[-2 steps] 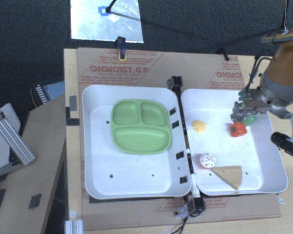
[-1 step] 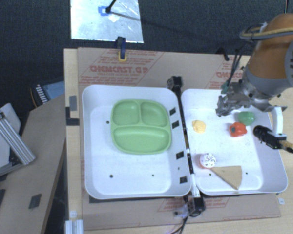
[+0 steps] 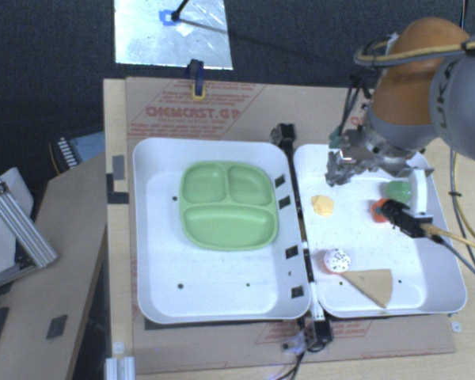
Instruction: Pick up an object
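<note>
Gripper [image 3: 338,170] hangs over the far-left part of the right bin [image 3: 451,291]; can't tell from here if the claw is apart or together. Nothing visibly held. Risk: nearest candidate, the small yellow piece [image 3: 323,205], is low and flat, just nearer than the gripper, so a descent could skid off it or hit the bin floor. Green and orange bits [image 3: 389,198] sit crowded under the wrist; likely to get knocked.

Red print on the cardboard sheet [image 3: 222,105] under the bins reads roughly "CHEMCAST GP", partly blurred.
</note>
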Robot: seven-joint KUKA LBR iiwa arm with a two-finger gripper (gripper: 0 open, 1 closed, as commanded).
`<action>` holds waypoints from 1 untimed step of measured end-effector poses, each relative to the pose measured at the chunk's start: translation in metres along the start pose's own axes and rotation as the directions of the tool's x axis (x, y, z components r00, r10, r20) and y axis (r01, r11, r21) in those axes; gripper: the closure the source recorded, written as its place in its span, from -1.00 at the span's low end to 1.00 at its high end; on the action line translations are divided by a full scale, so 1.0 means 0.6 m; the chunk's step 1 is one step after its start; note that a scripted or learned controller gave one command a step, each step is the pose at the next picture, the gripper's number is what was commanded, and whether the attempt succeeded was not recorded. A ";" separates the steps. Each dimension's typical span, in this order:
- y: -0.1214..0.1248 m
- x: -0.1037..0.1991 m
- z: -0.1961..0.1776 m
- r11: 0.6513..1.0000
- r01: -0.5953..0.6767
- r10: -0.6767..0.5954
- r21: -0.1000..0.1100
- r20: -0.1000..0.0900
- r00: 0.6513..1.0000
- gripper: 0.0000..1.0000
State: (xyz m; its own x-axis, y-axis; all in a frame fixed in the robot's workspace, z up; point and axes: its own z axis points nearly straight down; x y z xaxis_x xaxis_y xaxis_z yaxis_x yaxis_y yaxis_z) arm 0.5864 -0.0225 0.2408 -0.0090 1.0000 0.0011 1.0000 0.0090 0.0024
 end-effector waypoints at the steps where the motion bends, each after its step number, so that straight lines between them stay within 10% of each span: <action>1: 0.015 0.077 -0.008 1.000 0.000 0.000 0.000 -0.001 1.000 1.00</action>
State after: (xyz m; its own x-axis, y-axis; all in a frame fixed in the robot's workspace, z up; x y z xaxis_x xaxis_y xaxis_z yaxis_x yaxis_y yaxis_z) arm 0.5951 0.0238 0.2456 -0.0092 1.0000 0.0024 1.0000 0.0092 0.0027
